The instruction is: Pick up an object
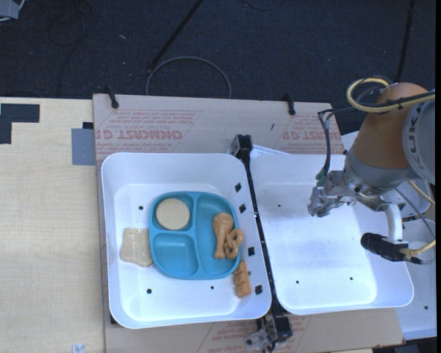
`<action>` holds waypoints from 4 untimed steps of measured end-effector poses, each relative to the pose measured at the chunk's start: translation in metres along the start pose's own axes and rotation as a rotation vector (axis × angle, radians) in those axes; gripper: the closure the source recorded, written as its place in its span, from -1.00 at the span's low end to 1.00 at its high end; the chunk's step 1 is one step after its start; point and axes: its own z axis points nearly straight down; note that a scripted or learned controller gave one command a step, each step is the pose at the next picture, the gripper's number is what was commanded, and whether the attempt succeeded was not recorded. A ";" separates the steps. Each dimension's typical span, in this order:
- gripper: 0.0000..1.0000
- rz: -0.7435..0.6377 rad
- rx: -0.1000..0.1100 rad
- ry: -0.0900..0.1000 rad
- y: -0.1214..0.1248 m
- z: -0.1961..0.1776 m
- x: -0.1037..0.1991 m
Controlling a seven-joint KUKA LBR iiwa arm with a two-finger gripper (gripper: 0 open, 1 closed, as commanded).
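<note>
Both white bins, the left bin (pixel 125 300) and the right bin (pixel 338 271), look like smooth moulded plastic with a faint sheen. The blue tray (pixel 182 259) in the left bin is plastic too, glossy and even. The round disc (pixel 172 213) in it looks matt and pale, like dough; the twisted tan piece (pixel 226 235) and the small tan lump (pixel 242 279) seem rough and matt. The beige slab (pixel 136 246) has a coarse, crumbly surface. Beneath the bins lies printed cardboard (pixel 169 127), dull and papery, on a pale wood-grain bench (pixel 37 219). The arm's orange band (pixel 386 127) is smooth and slightly shiny; the gripper (pixel 320 206) looks like dull grey metal.
</note>
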 end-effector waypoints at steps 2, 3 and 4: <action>1.00 -0.005 -0.007 -0.002 -0.003 -0.100 0.003; 1.00 -0.007 0.000 0.001 -0.019 -0.087 0.049; 1.00 -0.009 -0.001 0.001 -0.032 -0.094 0.102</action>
